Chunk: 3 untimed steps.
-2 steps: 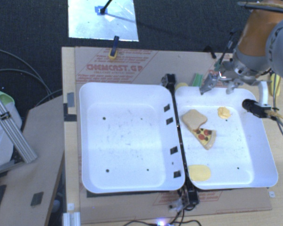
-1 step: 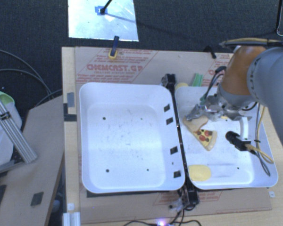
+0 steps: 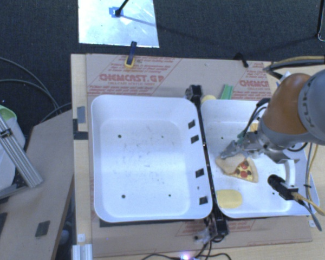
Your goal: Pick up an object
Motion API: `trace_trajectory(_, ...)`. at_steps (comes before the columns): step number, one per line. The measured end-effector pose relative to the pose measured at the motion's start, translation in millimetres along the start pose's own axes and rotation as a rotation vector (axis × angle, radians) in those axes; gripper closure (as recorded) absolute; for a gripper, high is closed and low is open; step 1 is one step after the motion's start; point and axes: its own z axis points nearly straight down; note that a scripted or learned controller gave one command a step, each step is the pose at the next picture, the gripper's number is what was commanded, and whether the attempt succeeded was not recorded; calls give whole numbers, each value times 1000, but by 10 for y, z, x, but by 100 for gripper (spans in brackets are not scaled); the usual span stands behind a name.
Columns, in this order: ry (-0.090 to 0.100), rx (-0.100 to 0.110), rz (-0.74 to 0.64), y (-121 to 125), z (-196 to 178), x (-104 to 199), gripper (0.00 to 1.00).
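The gripper (image 3: 231,151) is down low in the right white plastic bin (image 3: 223,122). I cannot tell if it is open or shut, or if it has hold of anything. Just in front of its tip lies the flat toy pizza slice (image 3: 241,168), tan with red dots and a pale crust, and the tip looks like it touches the crust end. Further to the front, apart from the slice, lies a flat round yellow piece (image 3: 229,199). Far behind the gripper, at the back rim of this bin, sits a small yellow lump (image 3: 208,98), with a green stick (image 3: 226,91) beside it on the brown cardboard sheet (image 3: 173,69). Left of the gripper is the other white bin (image 3: 146,161).
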Motion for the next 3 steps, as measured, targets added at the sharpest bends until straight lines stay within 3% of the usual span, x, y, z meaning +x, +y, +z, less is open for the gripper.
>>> trace_trajectory(1,-2,-7,-3,41,-114,2,100)
trace_trajectory(2,3,5,-13,-165,-1006,770,100)
trace_trajectory(3,3,9,-11,-645,-1510,1344,100)
